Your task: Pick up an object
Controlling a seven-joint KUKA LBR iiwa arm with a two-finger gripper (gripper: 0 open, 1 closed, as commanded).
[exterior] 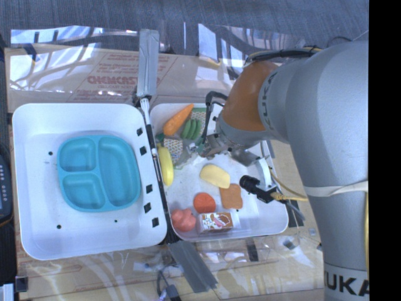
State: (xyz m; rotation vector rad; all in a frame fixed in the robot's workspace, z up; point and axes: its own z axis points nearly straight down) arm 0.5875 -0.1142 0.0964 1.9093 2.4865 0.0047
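The right bin (pixel 276 221) holds several toy foods: an orange carrot (pixel 178 119), a green pepper-like piece (pixel 191 128), a yellow banana (pixel 165 166) along the left wall, a yellow potato-like lump (pixel 215 175), a tan cracker (pixel 231 196), a red tomato (pixel 204 202), a pink-red fruit (pixel 183 219) and a small printed packet (pixel 217 221). My gripper (pixel 202 148) hangs low over the upper middle of this bin, just right of the green piece and above the yellow lump. Nothing shows between its fingers.
The left bin (pixel 37 231) carries a blue divided tray (pixel 98 172). A metal mesh piece (pixel 175 148) lies by the banana. My bulky grey arm covers the right bin's upper right side. Cardboard and tape lie behind the bins.
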